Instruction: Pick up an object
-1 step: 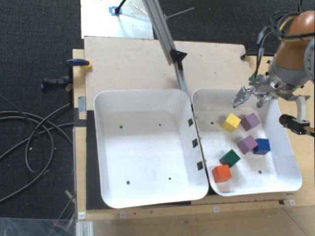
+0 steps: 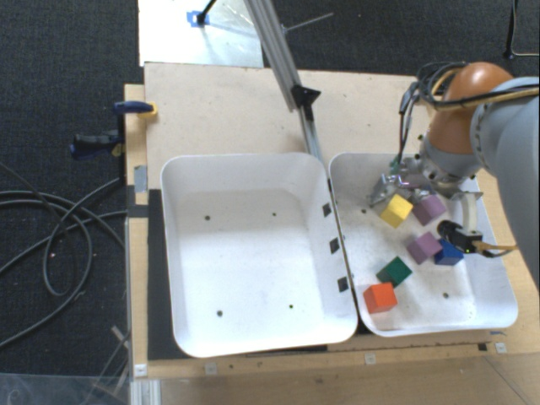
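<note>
Plywood surface [image 2: 219, 112] carries two white bins; blocks lie in the right bin [image 2: 498, 306]. Hand [image 2: 403, 191] sits low over the yellow block [image 2: 395, 210], placed for a grasp; finger state cannot be determined.

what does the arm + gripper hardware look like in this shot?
Grey arm with a rounded orange band above the wrist. Black cables loop beside the band. The gripper is metallic silver with small dark parts; its details are too small to make out.
</note>
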Controlling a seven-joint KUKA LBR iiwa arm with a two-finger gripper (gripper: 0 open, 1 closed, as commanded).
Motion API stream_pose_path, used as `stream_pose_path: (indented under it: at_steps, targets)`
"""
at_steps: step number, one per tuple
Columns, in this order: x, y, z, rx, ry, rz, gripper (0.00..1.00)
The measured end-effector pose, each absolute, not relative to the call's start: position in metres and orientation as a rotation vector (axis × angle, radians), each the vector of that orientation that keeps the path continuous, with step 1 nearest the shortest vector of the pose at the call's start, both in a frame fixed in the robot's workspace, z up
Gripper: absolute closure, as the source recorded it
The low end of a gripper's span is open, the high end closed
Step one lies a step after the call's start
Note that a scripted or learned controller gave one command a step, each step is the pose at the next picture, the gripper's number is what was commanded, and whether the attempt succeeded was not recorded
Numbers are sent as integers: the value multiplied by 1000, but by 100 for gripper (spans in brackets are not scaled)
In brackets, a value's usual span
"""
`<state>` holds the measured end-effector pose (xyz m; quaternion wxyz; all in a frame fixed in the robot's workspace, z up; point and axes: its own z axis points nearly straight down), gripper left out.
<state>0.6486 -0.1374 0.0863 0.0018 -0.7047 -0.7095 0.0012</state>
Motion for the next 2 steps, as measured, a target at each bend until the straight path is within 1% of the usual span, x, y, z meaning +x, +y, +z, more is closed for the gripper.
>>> stream_pose_path:
  at_steps: [1, 2]
  targets:
    - [651, -138, 103, -2214, -2236, -4, 100]
    - [651, -138, 103, -2214, -2236, -4, 0]
